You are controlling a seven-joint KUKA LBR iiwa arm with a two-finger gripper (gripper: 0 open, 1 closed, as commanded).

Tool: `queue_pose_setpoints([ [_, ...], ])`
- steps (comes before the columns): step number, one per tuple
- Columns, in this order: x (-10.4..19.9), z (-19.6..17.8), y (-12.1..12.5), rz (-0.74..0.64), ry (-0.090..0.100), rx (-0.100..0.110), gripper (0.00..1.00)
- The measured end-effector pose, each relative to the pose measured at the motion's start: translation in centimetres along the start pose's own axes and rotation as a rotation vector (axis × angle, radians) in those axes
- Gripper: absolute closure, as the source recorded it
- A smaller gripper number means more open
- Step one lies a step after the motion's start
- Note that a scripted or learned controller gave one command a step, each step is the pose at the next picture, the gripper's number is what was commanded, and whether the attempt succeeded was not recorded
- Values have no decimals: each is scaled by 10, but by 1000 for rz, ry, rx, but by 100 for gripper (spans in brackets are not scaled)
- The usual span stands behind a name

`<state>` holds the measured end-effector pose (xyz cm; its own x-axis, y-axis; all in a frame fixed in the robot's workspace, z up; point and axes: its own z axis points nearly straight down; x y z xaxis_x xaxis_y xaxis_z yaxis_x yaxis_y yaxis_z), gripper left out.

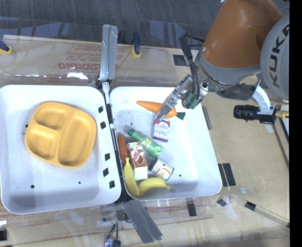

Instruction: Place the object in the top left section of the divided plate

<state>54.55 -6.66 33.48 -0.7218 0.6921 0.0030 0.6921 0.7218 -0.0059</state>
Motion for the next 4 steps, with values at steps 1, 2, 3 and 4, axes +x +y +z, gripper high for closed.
queue_pose_setpoints([
  [1, 0, -9, 0, -4, 2, 3, 100],
  [2, 0, -18, 1, -8, 4, 6, 100],
  [3, -1, -26, 1, -12, 6, 10, 100],
  [4, -1, -35, 2, -16, 8, 13, 100],
])
